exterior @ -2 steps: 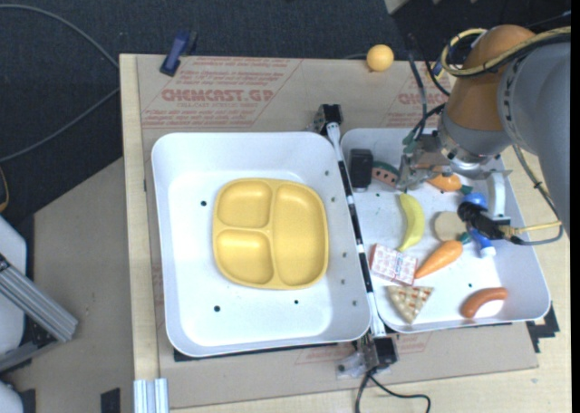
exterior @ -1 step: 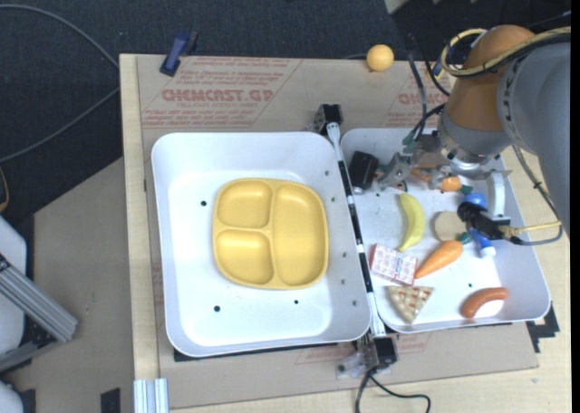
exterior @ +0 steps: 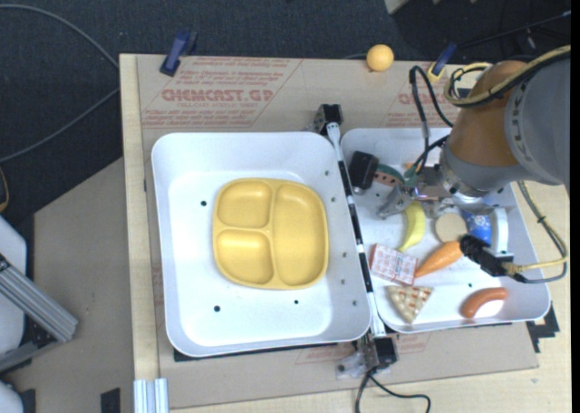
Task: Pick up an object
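While the arm point(exterior: 507, 121) reaches in from the right, its grey body and orange band sit above the right bin point(exterior: 535, 307). The pincer point(exterior: 405, 187) is low in that bin's upper left part, pointing left, just above the banana point(exterior: 413, 225). Its metal fingers look spread, with nothing seen between them; the angle is steep, so this reading is tentative.

Right bin contents: the yellow banana lies near the centre, upright along the bin. An orange carrot point(exterior: 439, 258) lies tilted just right of it. A small red-and-white patterned packet point(exterior: 393, 264) sits below the banana, close to the bin's left wall. A waffle-like wedge point(exterior: 410, 301) lies below the packet. A red-and-white sausage-shaped item point(exterior: 484, 303) rests at lower right. A blue item point(exterior: 479, 224) is partly hidden under the arm.

Left bin point(exterior: 181, 167) holds a yellow divided plate point(exterior: 270, 232), three compartments, roughly centred.

On the surface point(exterior: 227, 90) beyond the bins, an orange ball point(exterior: 380, 57) rests near the far edge.
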{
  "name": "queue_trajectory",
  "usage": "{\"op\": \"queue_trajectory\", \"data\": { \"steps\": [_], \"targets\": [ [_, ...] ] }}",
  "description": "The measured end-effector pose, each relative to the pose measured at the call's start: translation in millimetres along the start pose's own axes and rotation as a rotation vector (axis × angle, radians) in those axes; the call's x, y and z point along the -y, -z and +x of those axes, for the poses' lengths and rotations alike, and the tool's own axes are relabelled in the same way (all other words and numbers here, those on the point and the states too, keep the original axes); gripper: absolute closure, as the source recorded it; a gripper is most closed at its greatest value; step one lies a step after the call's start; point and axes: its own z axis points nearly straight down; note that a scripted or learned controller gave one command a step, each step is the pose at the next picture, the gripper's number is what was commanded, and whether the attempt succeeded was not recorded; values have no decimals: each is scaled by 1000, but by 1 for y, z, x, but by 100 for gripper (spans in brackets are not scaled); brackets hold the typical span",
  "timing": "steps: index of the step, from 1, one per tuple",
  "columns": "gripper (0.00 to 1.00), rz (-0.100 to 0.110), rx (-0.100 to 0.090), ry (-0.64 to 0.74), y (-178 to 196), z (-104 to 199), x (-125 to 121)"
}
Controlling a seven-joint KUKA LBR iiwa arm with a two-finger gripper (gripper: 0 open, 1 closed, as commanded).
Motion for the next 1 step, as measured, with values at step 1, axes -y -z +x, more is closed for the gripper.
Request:
{"op": "queue_trajectory", "data": {
  "steps": [1],
  "targets": [
    [100, -3, 0, -1, 10, 0, -1]
  ]
}}
